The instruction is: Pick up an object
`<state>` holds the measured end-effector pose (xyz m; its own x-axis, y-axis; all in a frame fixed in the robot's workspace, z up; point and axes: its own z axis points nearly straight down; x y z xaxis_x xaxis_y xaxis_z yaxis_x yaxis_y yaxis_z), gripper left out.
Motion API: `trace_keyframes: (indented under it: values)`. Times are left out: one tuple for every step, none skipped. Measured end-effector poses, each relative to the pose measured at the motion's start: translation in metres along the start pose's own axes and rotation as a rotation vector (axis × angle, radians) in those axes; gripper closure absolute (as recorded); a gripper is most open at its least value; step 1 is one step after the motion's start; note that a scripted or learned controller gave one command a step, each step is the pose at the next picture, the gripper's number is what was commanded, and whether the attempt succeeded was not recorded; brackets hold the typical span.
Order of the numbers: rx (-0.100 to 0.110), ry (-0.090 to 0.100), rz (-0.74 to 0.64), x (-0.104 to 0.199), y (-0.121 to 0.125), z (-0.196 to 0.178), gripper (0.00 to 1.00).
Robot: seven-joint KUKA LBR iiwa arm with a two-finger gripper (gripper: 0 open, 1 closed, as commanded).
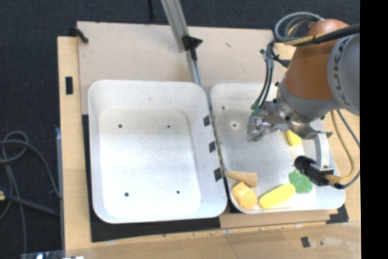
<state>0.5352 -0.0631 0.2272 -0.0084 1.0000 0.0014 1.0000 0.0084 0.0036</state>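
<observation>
Gripper (260, 125) is hanging low over the middle of the right bin (230, 97), close to the bin floor, with the grey arm (345, 79) and its orange band (310, 70) reaching in from the right. Whether it is apart or together cannot be told at this slant, and no object is showing in its grasp.

At the far left, dark cables (18, 161) are lying on the floor beside the wooden bench (139, 45). The left bin (97, 97) is sitting on the bench, its right rim running just beside the right bin's left rim. Above the seam between the two, a slanted aluminium pole (173, 3) is rising toward the top of the view.

All the loose things are lying in the right bin. Along its near edge, a tan wedge (242, 178) is resting by the left wall, with an orange-yellow block (244, 195) just below it in the near-left corner. A yellow oblong piece (276, 196) is lying next to the block, its right end touching or nearly touching a green object (300, 182). A small yellow piece (293, 138) is lying further back, just right of the gripper and partly tucked under the wrist. A black fitting (309, 170) on the arm's cabling is hanging over the green object.
</observation>
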Motion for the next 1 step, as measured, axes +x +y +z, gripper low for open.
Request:
trace_keyframes:
  values:
    - [0.001, 0.0, 0.0, 0.0559, 0.0216, -0.0098, 1.0]
